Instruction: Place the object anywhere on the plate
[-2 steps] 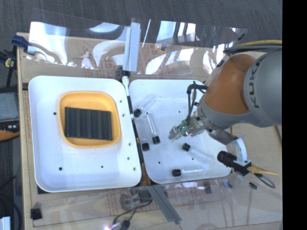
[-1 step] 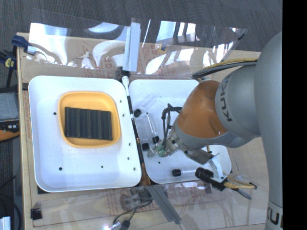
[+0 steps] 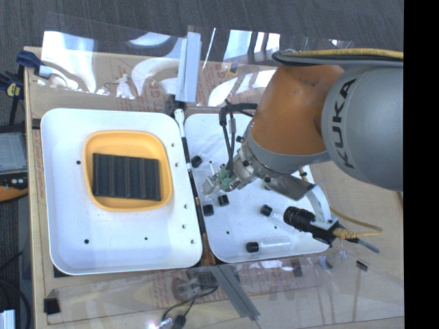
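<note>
The grey arm (image 3: 363, 125), nearest the lens, bears the black letters "KUKA" on its side above an orange band (image 3: 298, 112). It reaches from the right into the right bin (image 3: 274, 249), where the gripper (image 3: 225, 179) hangs low near the bin's left wall beside small dark pieces; a small greenish object (image 3: 224, 177) sits at its tip. The yellow plate (image 3: 127, 170), with a dark ribbed centre, lies in the left bin (image 3: 62, 238).

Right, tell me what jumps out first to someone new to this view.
The big grey and orange arm fills the right side, hanging over the right bin. Next comes the yellow plate with its dark ribbed centre, lying in the left bin. Small dark pieces dot the right bin's floor.
</note>
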You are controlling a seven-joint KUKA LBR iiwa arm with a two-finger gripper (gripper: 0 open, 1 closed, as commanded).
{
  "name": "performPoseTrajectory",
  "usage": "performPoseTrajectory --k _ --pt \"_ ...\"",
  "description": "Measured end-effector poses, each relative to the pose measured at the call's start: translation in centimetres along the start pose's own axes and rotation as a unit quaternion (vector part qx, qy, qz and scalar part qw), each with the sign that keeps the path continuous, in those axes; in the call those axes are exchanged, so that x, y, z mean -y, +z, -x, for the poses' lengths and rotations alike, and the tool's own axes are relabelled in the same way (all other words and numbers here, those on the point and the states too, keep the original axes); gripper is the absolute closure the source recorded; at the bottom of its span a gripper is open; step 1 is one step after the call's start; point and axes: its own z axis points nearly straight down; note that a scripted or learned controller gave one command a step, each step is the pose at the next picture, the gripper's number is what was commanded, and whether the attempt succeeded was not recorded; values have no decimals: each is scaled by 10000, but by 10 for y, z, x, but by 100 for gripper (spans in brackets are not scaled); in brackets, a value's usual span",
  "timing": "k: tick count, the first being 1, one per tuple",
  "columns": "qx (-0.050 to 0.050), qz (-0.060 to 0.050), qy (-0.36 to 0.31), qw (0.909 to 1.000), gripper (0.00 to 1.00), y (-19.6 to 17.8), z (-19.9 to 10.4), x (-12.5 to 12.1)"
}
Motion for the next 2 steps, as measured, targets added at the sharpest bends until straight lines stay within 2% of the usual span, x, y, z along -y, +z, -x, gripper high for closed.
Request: performPoseTrajectory --k 1,2 --pt "-17 -31 -1146 9934 100 85 10 -53" --pt "-15 -29 -1143 9934 0 85 10 -53"
